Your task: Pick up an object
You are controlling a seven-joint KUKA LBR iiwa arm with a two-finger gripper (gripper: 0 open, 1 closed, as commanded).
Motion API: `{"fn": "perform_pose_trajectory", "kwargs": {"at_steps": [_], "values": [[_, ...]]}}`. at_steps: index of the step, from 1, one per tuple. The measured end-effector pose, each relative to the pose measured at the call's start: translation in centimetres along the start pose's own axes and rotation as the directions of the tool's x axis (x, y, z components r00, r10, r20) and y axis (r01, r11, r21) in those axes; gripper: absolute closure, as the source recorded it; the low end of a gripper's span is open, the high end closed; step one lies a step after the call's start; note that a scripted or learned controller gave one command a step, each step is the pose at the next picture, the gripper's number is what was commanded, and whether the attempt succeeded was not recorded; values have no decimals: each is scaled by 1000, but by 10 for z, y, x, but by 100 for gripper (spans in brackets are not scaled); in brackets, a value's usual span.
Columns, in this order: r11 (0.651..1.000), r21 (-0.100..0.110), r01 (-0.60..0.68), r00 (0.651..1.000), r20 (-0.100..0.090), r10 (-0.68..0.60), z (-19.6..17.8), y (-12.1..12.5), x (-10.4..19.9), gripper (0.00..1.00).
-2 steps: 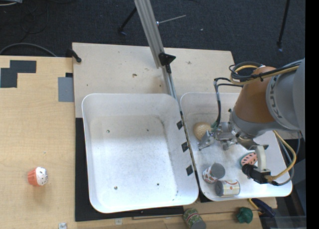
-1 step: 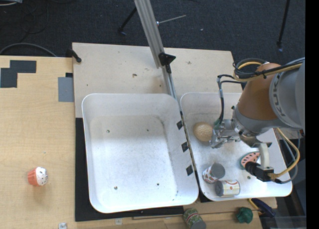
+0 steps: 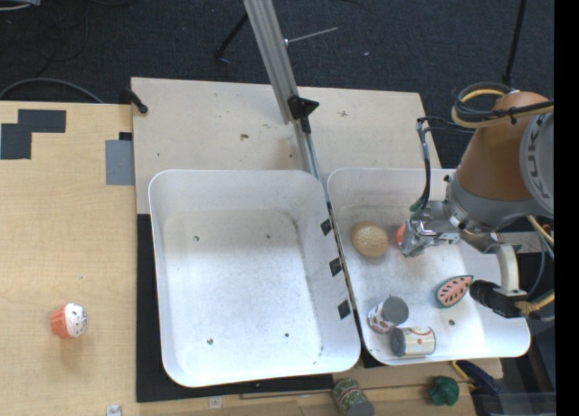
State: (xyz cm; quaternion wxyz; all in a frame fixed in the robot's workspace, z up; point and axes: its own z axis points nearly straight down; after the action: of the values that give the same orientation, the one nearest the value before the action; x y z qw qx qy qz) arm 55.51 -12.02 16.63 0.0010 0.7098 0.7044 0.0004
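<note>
The gripper (image 3: 416,238) hangs low in the right bin (image 3: 507,344), just beside a tan ball (image 3: 369,240). Nearer the front lie a watermelon slice (image 3: 453,290), a grey cup (image 3: 389,312) and a small can (image 3: 413,342).

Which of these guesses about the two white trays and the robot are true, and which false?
1. The tan ball lies in the right bin. True.
2. The watermelon slice toy lies in the left bin. False: it lies in the right bin.
3. The end effector hangs over the right bin, beside the ball. True.
4. The small red and white toy sits inside a bin. False: it sits on the wooden surface left of both bins.
</note>
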Motion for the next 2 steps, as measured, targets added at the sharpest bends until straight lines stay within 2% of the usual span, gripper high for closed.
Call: {"fn": "perform_pose_trajectory", "kwargs": {"at_steps": [2], "values": [[1000,-1,8,1000,0,-8,-97,9,6,100]]}}
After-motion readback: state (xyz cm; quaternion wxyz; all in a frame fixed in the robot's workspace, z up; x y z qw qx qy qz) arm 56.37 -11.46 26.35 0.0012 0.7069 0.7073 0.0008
